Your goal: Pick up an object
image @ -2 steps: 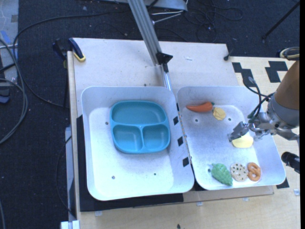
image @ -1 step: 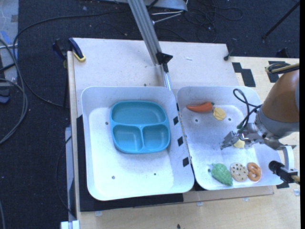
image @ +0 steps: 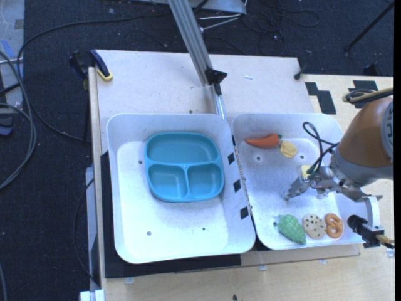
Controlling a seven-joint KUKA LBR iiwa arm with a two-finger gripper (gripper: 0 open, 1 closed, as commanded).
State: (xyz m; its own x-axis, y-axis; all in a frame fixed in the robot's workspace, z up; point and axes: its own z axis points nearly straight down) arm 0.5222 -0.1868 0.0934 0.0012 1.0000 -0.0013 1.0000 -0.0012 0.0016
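Camera view looks down at a slant on a pale surface (image: 163,80) that carries two shallow white bins side by side; the left bin (image: 125,231) holds a blue divided tray (image: 185,167) with three compartments, lying toward the bin's upper middle; the right bin (image: 263,174) holds the small items. Along that bin's far side lies an orange carrot (image: 263,141) with a green tip, and just to its right a small yellow piece (image: 288,148), the two close but apart. At the near edge three things sit in a row: a green leafy piece (image: 291,228) on the left, a round speckled cookie (image: 313,226) beside it, and a brown pretzel (image: 334,225) on the right, the cookie and pretzel touching or nearly so. The grey arm with its orange band (image: 369,137) comes in from the right over the right bin; its pincer (image: 296,191) points left and down toward the bare middle of the bin floor, between the carrot row and the near row; nothing is visible between its tips, and whether they are apart or together cannot be told at this size. A black cable (image: 316,140) loops above the wrist. A grey metal pole (image: 191,33) slants across the far surface.
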